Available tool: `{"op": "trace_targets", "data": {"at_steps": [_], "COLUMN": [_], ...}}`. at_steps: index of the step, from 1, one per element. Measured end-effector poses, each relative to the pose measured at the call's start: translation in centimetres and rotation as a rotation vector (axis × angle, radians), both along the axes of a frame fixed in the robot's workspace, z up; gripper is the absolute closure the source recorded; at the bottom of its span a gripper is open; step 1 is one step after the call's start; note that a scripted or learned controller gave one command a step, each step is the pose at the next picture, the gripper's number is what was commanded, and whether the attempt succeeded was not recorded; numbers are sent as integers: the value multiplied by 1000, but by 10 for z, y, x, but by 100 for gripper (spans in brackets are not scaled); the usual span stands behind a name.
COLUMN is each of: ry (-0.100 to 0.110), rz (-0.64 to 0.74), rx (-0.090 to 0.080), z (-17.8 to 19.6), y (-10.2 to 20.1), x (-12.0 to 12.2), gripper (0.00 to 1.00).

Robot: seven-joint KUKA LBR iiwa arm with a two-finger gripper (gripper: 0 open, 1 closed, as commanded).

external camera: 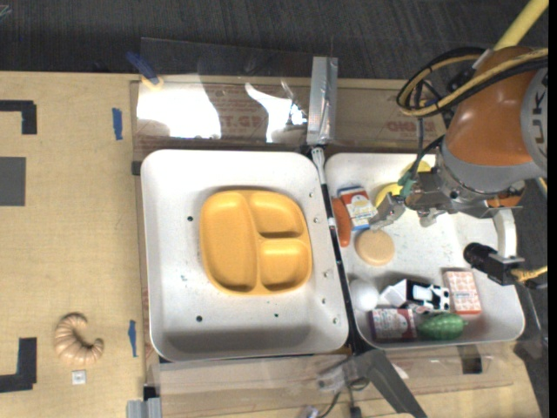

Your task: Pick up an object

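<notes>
Objects [377, 247] in right bin [513, 316], partly arm-hidden.

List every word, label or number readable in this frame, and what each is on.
"UK": large letters on the arm at the frame's right edge, cut off.
Red print on the cardboard behind the bins: blurred under glare, unreadable.
Packets in the right bin, including the pink box and the red-and-white carton: print too small to read.

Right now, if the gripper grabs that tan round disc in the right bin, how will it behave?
The tan disc looks flat and smooth, so it probably lies stable but may slip. On edge, it could roll.
</notes>
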State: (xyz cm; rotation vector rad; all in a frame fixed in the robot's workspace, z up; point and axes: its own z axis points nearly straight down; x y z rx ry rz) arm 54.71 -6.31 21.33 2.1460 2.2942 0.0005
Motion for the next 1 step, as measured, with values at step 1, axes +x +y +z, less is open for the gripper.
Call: {"op": "trace_targets", "data": {"at_steps": [1], "ry": [4], "rz": [-172], "rx": [-1], "z": [-55], "y": [-55], "x": [84], "gripper": [0]}}
